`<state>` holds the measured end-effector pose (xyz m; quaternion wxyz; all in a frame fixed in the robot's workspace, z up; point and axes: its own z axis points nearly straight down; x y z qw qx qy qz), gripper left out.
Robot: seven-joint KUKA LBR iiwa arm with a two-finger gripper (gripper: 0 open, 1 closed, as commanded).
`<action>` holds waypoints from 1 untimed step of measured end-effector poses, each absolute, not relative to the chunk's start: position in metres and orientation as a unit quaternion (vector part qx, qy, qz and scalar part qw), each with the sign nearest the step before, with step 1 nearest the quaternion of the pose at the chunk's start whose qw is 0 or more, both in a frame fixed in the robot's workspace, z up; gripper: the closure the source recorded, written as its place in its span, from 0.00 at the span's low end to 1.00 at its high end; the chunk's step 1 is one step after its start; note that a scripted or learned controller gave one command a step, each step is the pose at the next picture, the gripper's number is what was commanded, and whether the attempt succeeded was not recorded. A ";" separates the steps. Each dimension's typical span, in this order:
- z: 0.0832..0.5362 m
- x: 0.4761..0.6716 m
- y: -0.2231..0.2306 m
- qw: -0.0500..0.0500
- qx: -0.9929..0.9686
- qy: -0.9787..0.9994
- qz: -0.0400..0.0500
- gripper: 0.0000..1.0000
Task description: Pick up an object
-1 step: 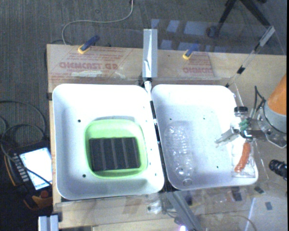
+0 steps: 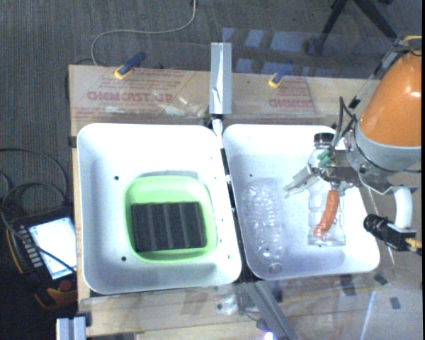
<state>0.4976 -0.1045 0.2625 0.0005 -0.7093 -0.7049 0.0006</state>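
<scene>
Although the arm (image 2: 389,119) has reached in from three o'clock, nothing looks lifted yet. The nearest candidate is a clear bag with an orange thing inside (image 2: 326,218), lying on the floor of the right bin (image 2: 354,261) toward its three o'clock side. The gripper (image 2: 319,172) hangs right at the bag's twelve o'clock end, and a thin pale finger seems to splay out toward nine o'clock. Whether the claw is apart, together, or pinching the top of the bag cannot be told; the parts blur into the white bin. I judge the task to be at the reach or grasp stage, with closing and raising left to do.

At nine o'clock from the bag, in the same bin, lies a clear plastic bottle (image 2: 263,222), its length running from twelve to six o'clock, well apart from the gripper. The left bin (image 2: 99,154) holds a green tray with a dark ribbed insert (image 2: 170,224), near its middle.

Both bins sit side by side on a board with red lettering (image 2: 138,98), held by two clamps at its twelve o'clock edge. The floor is dark carpet, with cables and a small lit screen (image 2: 46,243) at nine o'clock, and chair legs at one o'clock.
</scene>
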 end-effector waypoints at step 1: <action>0.210 0.523 -0.172 0.001 -0.658 -0.753 0.001 0.00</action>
